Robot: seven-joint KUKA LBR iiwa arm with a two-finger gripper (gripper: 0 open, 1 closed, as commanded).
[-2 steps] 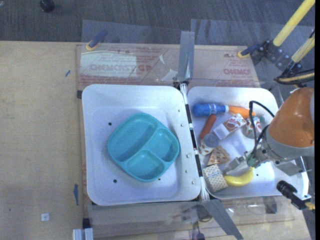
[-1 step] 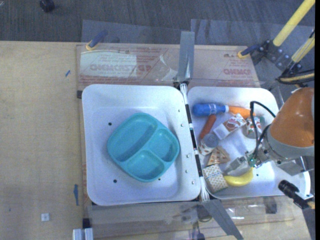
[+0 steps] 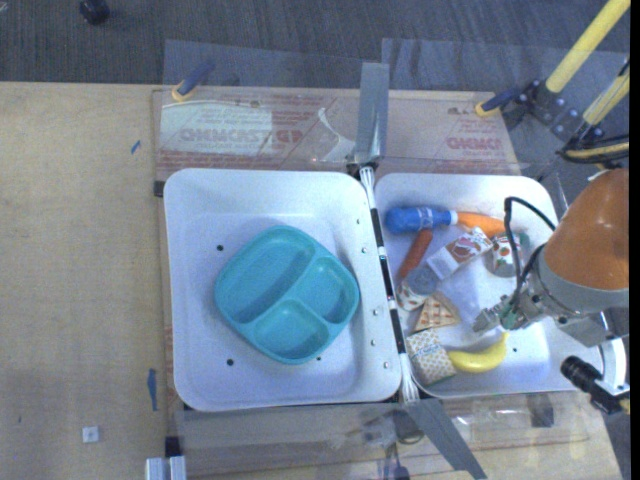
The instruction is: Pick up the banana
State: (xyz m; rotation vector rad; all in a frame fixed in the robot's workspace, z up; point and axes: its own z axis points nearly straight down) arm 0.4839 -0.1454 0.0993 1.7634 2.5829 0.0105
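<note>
The yellow banana [image 3: 478,357] lies curved along the front edge of the right bin [image 3: 530,190]. My gripper [image 3: 499,317] hangs over that bin, just above and to the right of the banana's far end. Its tips sit close over the bin floor beside a clear plastic wrapper. The grey arm with its orange band [image 3: 598,238] comes in from the right and hides the bin's right side.
The right bin also holds a blue bottle [image 3: 418,218], an orange carrot [image 3: 415,253], a waffle piece [image 3: 435,314], a patterned box [image 3: 428,356] and small packets. In the left bin [image 3: 190,218] lies a teal divided plate [image 3: 287,293].
</note>
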